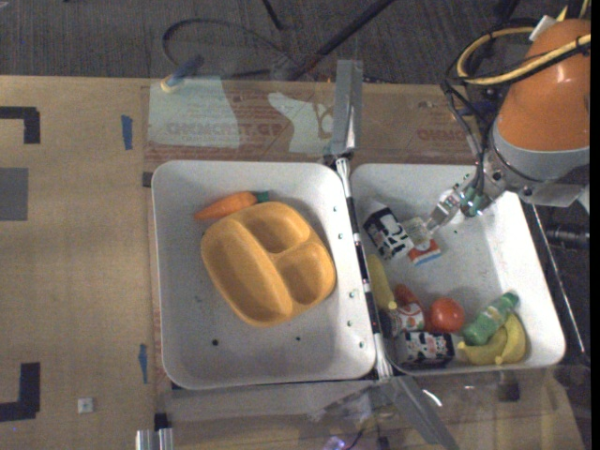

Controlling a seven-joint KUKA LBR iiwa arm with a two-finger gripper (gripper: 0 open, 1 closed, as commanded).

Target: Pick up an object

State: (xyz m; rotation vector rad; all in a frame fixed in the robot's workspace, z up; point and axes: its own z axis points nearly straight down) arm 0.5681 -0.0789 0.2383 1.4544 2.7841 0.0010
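Grey arm links with the orange band [555, 87] come in from the upper right and slant down over the right bin [487, 261]. The gripper [433, 225] sits low in the bin's upper middle, its light fingers pointing down and left toward a small carton [388, 233] with a dark and white print. A little white, red and blue piece [424, 252] lies just beneath the fingertips; whether the fingers are apart or closed on anything cannot be told from this slant.

Other things in the right bin crowd its lower half: a yellow strip [379, 284] along the left wall, a red and white pack [407, 309], a red tomato [447, 315], a black and white carton [427, 348], a green bottle [489, 320] and a banana [504, 343] touching the bottle at the lower right corner.

In the left bin [178, 279] a yellow divided plate [267, 262] rests in the middle, tilted on a diagonal, with an orange carrot [226, 205] touching its upper left edge.

Both bins stand side by side on a tan bench [75, 279] marked with black corner shapes and bits of blue tape [127, 131]. A clear sheet [244, 115] lies behind the bins. Beyond the bench, dark carpet [122, 17] carries black cables and stand legs. Yellow and black cables [487, 54] loop beside the arm.
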